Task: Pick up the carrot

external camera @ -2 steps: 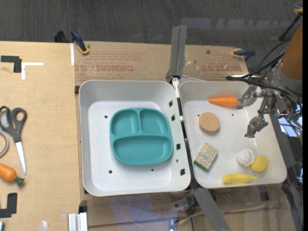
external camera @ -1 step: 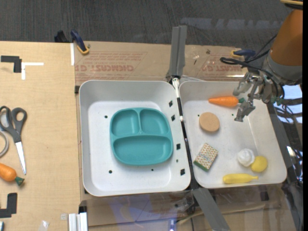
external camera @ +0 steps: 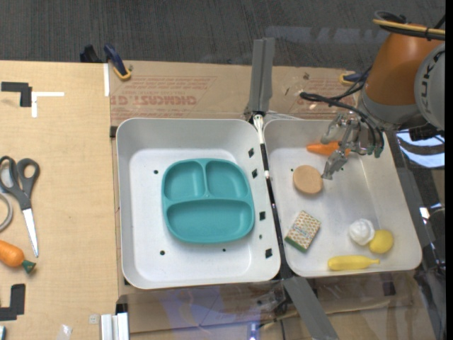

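A small orange carrot (external camera: pixel 320 148) lies near the back of the right bin (external camera: pixel 396 211). My gripper (external camera: pixel 335 149) hangs over the carrot's right end and stands open, one finger (external camera: pixel 331 166) pointing down-left towards the front and the other behind the carrot. The carrot shows in the gap between them and is not clamped. Its right end is hidden under the gripper body.
The right bin also holds a tan round disc (external camera: pixel 308 179), a patterned small box (external camera: pixel 303 230), a white ball (external camera: pixel 361 231), a yellow lemon (external camera: pixel 381 241) and a yellow banana (external camera: pixel 352 263). A teal divided plate (external camera: pixel 208 201) sits in the left bin. Scissors (external camera: pixel 21 190) and another orange vegetable (external camera: pixel 12 254) lie on the bench at left.
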`<action>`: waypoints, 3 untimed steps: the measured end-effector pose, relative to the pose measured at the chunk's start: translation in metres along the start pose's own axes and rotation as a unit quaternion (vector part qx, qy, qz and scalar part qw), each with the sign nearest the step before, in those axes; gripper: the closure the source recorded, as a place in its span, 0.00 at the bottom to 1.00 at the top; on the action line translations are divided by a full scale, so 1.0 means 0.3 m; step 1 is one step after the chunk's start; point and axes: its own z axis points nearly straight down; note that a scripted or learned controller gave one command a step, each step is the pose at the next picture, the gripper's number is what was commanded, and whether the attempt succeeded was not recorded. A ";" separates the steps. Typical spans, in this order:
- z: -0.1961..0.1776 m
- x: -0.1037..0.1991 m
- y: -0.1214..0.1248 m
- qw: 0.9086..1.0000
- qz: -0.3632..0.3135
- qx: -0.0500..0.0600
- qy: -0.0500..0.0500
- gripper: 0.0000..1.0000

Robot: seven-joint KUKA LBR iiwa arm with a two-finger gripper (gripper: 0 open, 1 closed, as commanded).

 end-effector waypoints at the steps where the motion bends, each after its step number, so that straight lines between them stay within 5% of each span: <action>1: -0.003 -0.004 0.000 1.000 0.000 0.000 -0.002 0.00; 2: 0.076 -0.009 -0.038 0.990 0.138 0.000 -0.002 0.00; 3: 0.096 0.015 0.040 0.973 0.232 0.000 -0.001 0.00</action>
